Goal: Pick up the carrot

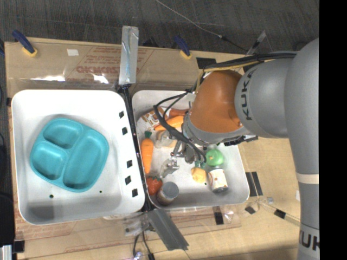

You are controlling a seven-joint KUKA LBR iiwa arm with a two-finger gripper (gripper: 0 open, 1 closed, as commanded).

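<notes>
Camera view from above catches "KUKA" in dark letters on the grey arm (271, 99) over the right bin (238, 191). Red print on the cardboard (97, 64) behind the bins is too faint to read. Against that bin's left wall lies the carrot (147, 154), just left of the pincer (172, 166), apart from it; I cannot tell how wide the pincer stands
</notes>
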